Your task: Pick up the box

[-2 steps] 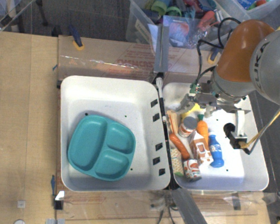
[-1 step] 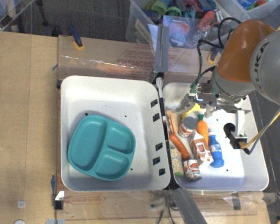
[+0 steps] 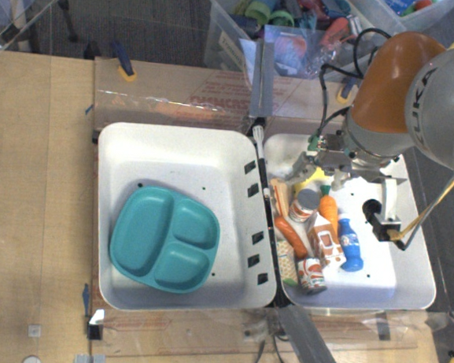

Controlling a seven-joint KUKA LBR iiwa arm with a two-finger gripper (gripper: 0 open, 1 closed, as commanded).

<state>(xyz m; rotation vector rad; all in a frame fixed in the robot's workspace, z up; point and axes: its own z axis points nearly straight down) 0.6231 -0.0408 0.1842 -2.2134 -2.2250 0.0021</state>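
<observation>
Closest to me, at about 6 o'clock in the right bin [image 3: 409, 289], a small red and white can [image 3: 312, 275] lies on its side against the near wall. Just beyond it, towards the middle of that bin, is the box [image 3: 326, 245], a little orange and white carton. It is packed in with the rest of the clutter, the can touching its near end and a blue bottle [image 3: 350, 244] just beside it at its 3 o'clock. An orange carrot [image 3: 329, 209] points away from the box at 12 o'clock. At the box's 9 o'clock a longer reddish-orange piece [image 3: 289, 231] lies slantwise along the divider between the bins. A jar with a grey lid [image 3: 306, 203] stands at the box's 11 o'clock.

The gripper [image 3: 323, 171] hangs over the far part of the right bin, at roughly 11 o'clock from its centre. It is close above something yellow [image 3: 315, 177] and well apart from the box. From where I stand I cannot tell whether the pincer is wide or narrow, and I see nothing gripped in it.

In the left bin [image 3: 174, 150] a teal divided plate [image 3: 166, 239] lies flat, towards 7 o'clock.
</observation>
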